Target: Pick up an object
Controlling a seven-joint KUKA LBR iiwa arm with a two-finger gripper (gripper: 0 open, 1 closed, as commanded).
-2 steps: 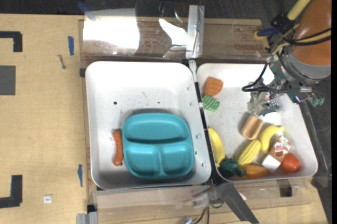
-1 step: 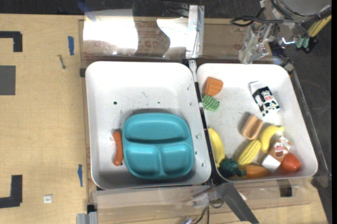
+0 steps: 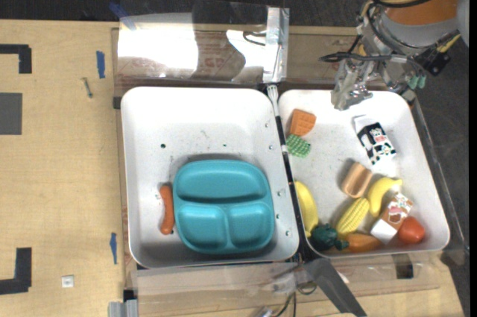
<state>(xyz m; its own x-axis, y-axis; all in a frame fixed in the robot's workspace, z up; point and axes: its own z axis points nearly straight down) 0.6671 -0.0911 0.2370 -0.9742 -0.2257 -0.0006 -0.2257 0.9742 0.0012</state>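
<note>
The gripper hangs over the right bin's far edge; I cannot tell its state; nothing shows in its grasp. Nearest it, right and nearer, lies a small milk carton, long axis running far-left to near-right; an orange carrot piece sits leftward; bananas crowd the near corner. A teal tray fills the left bin.

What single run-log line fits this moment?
gripper: above right bin's back edge | holding: nothing seen | nearest: milk carton
</note>
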